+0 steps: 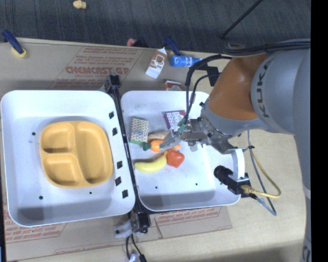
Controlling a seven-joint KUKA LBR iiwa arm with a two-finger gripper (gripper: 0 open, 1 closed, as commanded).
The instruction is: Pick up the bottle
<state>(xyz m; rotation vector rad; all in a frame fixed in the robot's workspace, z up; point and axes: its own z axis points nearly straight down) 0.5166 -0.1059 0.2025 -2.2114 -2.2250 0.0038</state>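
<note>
A small pale bottle with an orange end (159,142) lies on its side in the middle of the right bin (208,192). My gripper (179,135) hangs low over the bin, right at the bottle's right end and seemingly touching it. The grey arm with its orange band (238,94) covers the bin's right half. A yellow banana (151,165) and a red fruit (175,158) lie just in front of the bottle.
A patterned packet (139,129) and a purple packet (174,117) lie behind the bottle. The left bin (16,146) holds a yellow divided plate (75,153). A blue object (181,61) and a small carton (156,63) lie on the cardboard behind the bins.
</note>
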